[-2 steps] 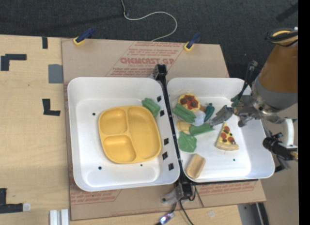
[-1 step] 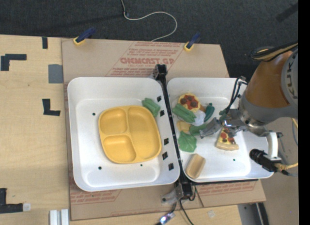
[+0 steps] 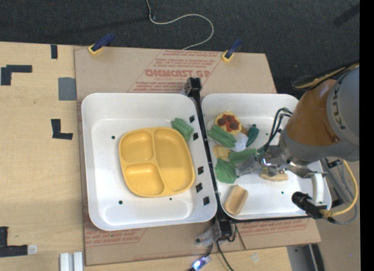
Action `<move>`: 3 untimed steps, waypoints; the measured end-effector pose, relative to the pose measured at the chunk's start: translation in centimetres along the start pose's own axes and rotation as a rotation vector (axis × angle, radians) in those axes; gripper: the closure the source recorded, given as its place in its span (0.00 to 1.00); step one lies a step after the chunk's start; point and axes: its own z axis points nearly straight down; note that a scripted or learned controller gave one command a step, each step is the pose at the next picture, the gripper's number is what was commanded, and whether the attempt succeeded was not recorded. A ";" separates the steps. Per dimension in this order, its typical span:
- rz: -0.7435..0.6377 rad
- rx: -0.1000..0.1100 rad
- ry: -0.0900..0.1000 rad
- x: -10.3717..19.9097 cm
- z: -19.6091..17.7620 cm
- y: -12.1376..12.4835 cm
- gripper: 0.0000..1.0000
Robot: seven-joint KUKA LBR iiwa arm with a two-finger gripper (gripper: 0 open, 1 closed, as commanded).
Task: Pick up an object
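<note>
Arm [image 3: 327, 124] enters from the right; its claw [image 3: 252, 164] sits low in the right bin [image 3: 286, 101], among green toy pieces [image 3: 225, 172] at centre frame. Finger opening and grip cannot be determined. A yellow divided plate [image 3: 156, 162] lies in the left bin [image 3: 93, 147].

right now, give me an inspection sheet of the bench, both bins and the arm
surface: cardboard sheet on a wooden bench, with two white bins side by side, the left bin and the right bin.
job's things: the right bin holds a pile of green toy pieces, a pizza-like toy and a tan bread-like piece.
clutter: yellow divided plate in the left bin, with a green piece at its upper right edge.
grippers: gripper low in the right bin beside the pile; state of the jaws unclear.
cables: thin white cable looping above the cardboard; yellow cable by the arm.
surroundings: dark carpet beyond the bench; blue and yellow clamps at the cardboard's top corners.
</note>
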 end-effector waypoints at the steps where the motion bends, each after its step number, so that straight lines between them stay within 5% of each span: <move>1: 0.000 -0.014 -0.007 -0.2 2.0 0.2 0.00; 2: -0.001 -0.015 -0.006 -0.1 0.9 0.2 1.00; 3: 0.000 -0.010 -0.002 -1.0 -4.7 -0.1 1.00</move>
